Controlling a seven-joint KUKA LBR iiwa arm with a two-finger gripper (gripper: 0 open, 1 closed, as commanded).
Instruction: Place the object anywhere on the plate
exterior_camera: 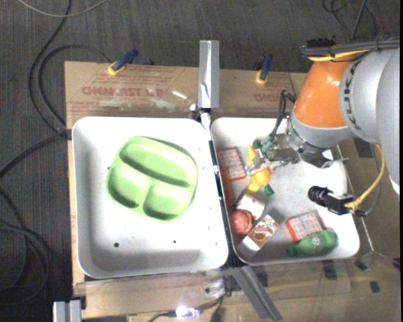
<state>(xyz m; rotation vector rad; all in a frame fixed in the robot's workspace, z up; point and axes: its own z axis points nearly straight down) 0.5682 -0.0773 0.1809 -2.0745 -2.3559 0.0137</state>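
A green plate (153, 176) with three compartments lies in the left white bin (87, 233). My gripper (267, 154) hangs over the upper left part of the right bin (346, 180). Directly below and touching its tip is a small yellow and orange object (259, 178) with green bits beside it. Whether that object is gripped or just lies under the gripper cannot be seen. The arm's orange band (322, 92) and grey body cover the bin's upper right corner.
The right bin also holds a red-orange packet (232, 164), a reddish ball (240, 221), a white and brown carton (262, 232), an orange box (304, 225) and a green bottle (314, 243). A black fitting (324, 198) with a cable sits at the bin's right. A metal divider (208, 79) separates the bins.
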